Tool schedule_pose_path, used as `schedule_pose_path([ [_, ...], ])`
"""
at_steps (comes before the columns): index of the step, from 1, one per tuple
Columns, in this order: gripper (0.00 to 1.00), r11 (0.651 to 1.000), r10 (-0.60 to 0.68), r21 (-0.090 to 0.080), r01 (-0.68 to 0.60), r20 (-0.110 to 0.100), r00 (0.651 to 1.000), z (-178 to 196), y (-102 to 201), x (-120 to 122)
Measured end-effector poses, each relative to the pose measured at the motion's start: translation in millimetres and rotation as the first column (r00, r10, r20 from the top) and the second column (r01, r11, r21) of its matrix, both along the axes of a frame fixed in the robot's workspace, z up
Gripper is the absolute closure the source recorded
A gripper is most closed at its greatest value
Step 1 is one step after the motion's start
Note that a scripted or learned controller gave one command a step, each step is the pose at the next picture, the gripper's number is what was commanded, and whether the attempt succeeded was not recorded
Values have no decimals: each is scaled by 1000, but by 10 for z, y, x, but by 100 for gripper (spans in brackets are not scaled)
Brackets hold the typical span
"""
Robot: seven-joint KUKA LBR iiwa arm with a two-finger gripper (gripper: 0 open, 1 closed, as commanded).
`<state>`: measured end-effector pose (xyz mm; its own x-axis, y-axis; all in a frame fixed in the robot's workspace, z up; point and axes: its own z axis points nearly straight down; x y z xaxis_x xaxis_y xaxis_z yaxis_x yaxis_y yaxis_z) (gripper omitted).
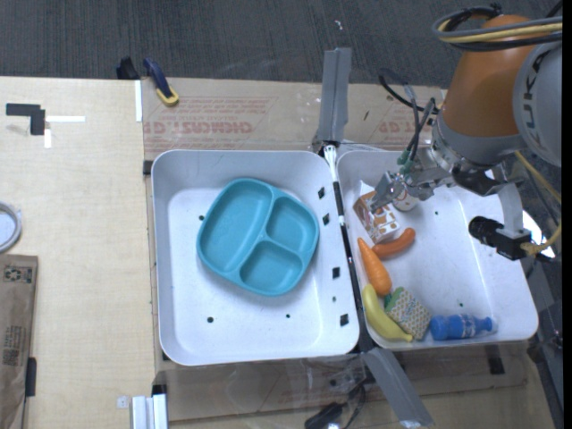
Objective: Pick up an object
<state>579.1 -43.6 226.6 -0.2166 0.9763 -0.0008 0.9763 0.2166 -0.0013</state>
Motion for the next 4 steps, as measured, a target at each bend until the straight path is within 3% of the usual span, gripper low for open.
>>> schedule_pose_path([
  [1,0,998,-68,-1,68,-2,998,-363,-348,-198],
  [2,0,997,-71,1,71,-1,997,-1355,-520,64],
  [3,100,997,-74,0,74,-1,997,-1264,-537,65],
  [4,100,986,-168,-1,168,0,986,166,104,347],
])
